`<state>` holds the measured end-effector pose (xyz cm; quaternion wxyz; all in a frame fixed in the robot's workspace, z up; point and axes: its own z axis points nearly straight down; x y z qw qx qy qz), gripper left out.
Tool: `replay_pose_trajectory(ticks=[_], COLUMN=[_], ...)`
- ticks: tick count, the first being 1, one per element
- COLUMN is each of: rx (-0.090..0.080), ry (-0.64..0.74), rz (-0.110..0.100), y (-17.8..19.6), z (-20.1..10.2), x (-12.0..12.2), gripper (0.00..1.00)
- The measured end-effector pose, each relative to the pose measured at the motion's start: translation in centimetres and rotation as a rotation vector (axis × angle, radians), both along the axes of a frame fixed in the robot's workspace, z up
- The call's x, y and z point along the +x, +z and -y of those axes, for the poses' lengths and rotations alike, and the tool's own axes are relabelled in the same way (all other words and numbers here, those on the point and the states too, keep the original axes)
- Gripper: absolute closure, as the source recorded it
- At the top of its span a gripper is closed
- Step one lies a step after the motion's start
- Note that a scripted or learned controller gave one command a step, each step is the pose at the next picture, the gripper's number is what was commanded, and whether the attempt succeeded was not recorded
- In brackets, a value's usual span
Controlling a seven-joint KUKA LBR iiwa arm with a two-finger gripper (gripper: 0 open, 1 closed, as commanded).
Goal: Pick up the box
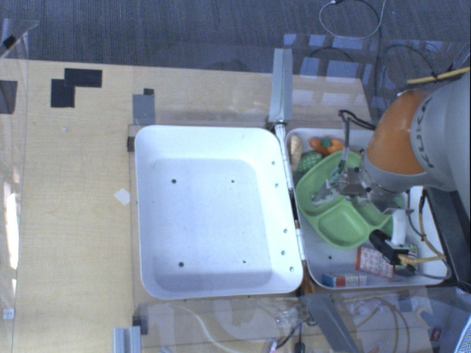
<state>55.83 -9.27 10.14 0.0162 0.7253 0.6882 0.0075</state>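
Note:
A small red box [374, 262] lies flat near the front edge of the right bin [313, 267]. My gripper [328, 192] hangs low over a green divided dish [342, 223] in the middle of that bin, up and to the left of the box and apart from it. Nothing shows between its jaws. The grey arm with its orange band [394, 142] covers the bin's right side.
A thin white tube with red and blue print [344, 279] lies along the right bin's front wall, beside the box. Orange and green toy food [322, 145] and a pale piece [296, 149] sit at the bin's back. The left bin [213, 212] adjoins on the left.

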Motion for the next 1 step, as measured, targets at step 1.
replay_pose_trajectory(ticks=[1], rx=[0.001], ry=[0.0], rz=[0.0], y=[-0.02], z=[-0.06], x=[0.01], gripper=[0.0])
